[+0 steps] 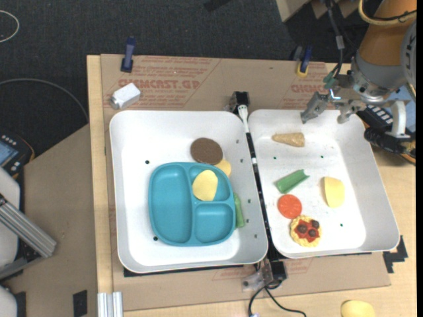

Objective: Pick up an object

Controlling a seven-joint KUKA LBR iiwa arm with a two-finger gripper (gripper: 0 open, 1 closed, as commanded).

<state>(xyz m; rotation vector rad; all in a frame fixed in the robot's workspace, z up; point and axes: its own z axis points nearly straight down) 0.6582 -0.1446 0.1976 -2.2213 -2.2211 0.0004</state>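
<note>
Still early in the pick: spread, empty jaws of the grey two-finger gripper (328,109) hovering above the right white bin's (380,197) far edge, near a tan wedge-shaped toy pastry (289,139), needing to descend over it and close.

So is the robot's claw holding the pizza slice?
No, the pizza slice lies in the right bin, far from the gripper, whose open fingers hold nothing.

one fixed cam above the counter (198,78), tilted down from the near side, both bins in frame, arm at far right
</note>
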